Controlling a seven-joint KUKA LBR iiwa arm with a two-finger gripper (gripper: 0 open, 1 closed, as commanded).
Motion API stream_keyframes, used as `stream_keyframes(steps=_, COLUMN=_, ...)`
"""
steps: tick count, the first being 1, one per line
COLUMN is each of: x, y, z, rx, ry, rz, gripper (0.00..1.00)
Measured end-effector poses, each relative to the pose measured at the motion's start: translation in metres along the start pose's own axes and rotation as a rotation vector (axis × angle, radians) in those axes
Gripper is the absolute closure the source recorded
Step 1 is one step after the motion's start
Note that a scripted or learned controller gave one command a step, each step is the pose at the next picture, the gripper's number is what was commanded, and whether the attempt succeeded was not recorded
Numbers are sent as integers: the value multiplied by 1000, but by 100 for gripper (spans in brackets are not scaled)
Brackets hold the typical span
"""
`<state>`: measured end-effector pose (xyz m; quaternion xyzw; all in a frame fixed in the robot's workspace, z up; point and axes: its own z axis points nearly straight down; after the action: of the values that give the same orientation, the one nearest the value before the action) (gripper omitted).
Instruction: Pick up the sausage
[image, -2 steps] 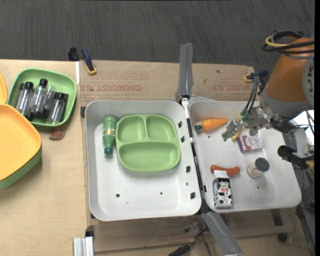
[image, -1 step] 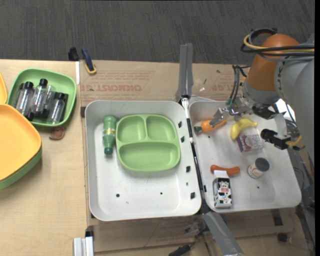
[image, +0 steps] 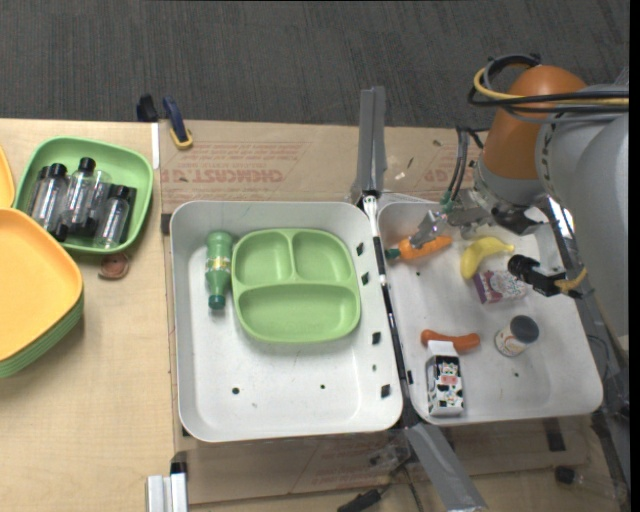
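The sausage, a short orange-red link, lies in the right bin near its left wall, just above a small milk carton. My gripper hangs at the bin's far left corner, right over an orange carrot. That puts it well behind the sausage, about a hand's width farther from the camera. Nothing is visibly lifted by the gripper.
A banana, a purple packet and a small can lie right of the sausage. The left bin holds a green divided plate and a green bottle. Outside it stand a green tray of bottles and stacked yellow plates.
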<state>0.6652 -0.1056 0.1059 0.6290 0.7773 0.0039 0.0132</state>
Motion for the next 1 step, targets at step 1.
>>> stream_keyframes(steps=1, x=-88, y=-20, z=4, rx=5, ry=3, rz=185, gripper=0)
